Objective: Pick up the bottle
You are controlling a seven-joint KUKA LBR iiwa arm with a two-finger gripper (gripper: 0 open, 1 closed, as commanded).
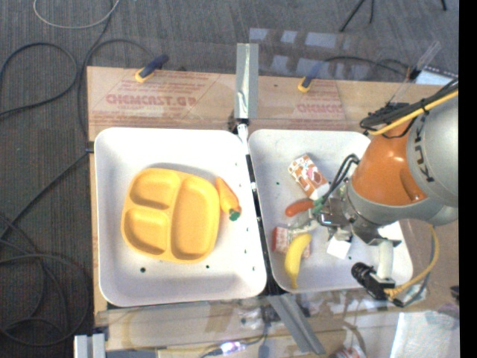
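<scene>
two shallow white plastic bins sit side by side on the bench. in the left bin a yellow plastic tray with three compartments lies flat, and a small orange toy carrot with a green tip lies just beside the tray's right edge

the grey arm with the orange band reaches in from the right over the right bin. its gripper hangs low near the middle of that bin. from where i stand i cannot tell whether it is open or closed, nor whether anything is in it

just left of the gripper a slim red-orange thing lies on its side. i take it for the bottle, though it is too small to be sure. on its far side lies a small white carton with orange patches. on its near side a yellow banana lies lengthwise, with a small red and white packet against its left side and a white block to its right, close under the arm
</scene>
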